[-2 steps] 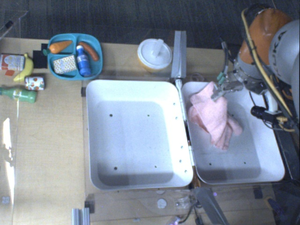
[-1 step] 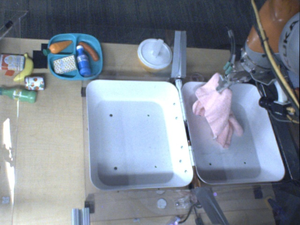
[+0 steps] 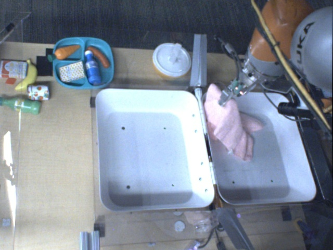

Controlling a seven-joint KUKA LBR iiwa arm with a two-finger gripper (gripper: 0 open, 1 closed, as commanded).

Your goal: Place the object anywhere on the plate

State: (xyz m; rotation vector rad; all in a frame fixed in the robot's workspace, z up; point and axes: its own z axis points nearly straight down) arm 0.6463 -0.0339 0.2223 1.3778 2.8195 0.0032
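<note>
One pink cloth (image 3: 231,126) under pincer (image 3: 227,99)

My arm (image 3: 307,40) is rounded grey metal with dark letters on its shell and a broad orange band (image 3: 276,22) above the wrist. A yellow hose and black cables run along it. My gripper (image 3: 231,94) is small and silvery.

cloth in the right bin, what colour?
Pale pink cloth, draped against the right bin's left wall, seen in the camera view.
</note>
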